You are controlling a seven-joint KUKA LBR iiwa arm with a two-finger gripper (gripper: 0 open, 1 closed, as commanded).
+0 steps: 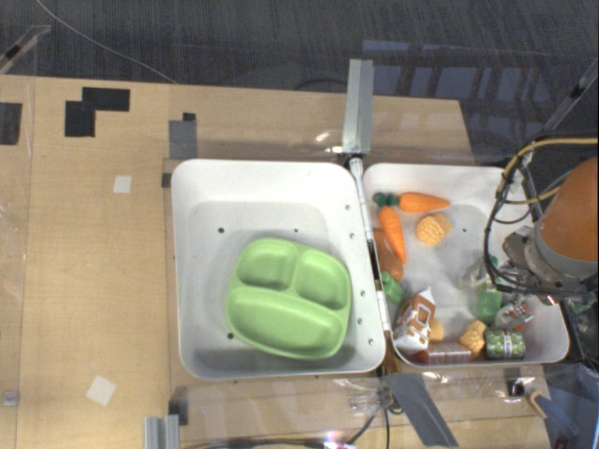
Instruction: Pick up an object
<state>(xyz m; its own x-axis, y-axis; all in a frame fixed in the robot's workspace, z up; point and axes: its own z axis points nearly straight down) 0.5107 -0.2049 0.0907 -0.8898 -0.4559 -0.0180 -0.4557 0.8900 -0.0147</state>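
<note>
The gripper (510, 299), its grip impossible to judge, hung inside the right bin (468, 178), a green can (504, 345) just below it, carrots (393, 237) leftward. The left bin (201, 241) farther left held a green tray (288, 297).

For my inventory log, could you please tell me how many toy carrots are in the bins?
2, both in the right bin: one carrot lies along the far side, the other carrot lies by the divider. The arm may hide more.
</note>
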